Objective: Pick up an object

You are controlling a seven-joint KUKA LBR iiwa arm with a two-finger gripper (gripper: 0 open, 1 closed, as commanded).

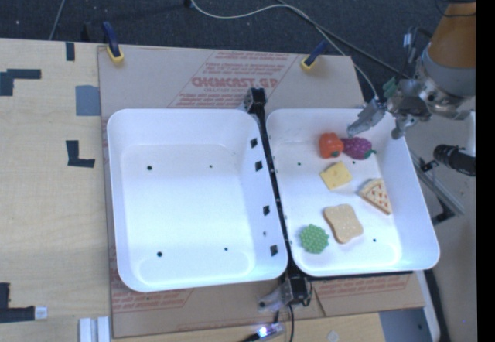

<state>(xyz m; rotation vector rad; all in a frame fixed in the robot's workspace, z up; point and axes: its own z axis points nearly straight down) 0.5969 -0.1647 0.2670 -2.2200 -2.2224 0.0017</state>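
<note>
On the cardboard-covered bench [232, 81], the gripper [381, 122] hangs open and empty over the right bin [410, 255]'s far edge; descending, it may nudge the purple grapes [357, 148] aside.

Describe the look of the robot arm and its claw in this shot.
The arm is grey with a wide orange band above the wrist and a rounded, cylindrical body. Below it sits a metallic grey wrist block with small dark fittings. The claw is two slim grey fingers, pale and metallic. A black cylindrical part juts out beneath.
</note>
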